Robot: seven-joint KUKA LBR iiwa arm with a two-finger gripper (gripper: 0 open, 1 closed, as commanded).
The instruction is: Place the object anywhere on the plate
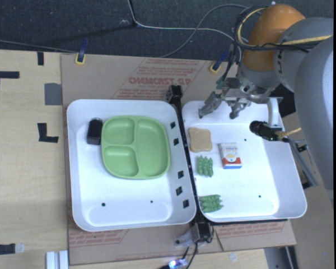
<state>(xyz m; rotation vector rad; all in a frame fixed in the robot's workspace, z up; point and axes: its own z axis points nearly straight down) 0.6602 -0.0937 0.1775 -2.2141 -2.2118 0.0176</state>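
Note:
A green divided plate (pixel 135 147) lies in the left bin (pixel 123 212). The right bin (pixel 263 200) holds a tan slice of bread (pixel 200 139), a small red and white carton (pixel 231 155), a green leafy piece (pixel 205 166) and a green pea pod (pixel 211 203). My gripper (pixel 219 109) hangs above the far left part of the right bin, a little beyond the bread slice. Its two fingers stand apart with nothing between them.
A small black block (pixel 94 131) rests in the left bin beside the plate's left rim. A black divider with clips (pixel 182 150) runs between the bins. A black fitting (pixel 263 129) on the arm overhangs the right bin's far right. Cables trail over the dark cloth behind.

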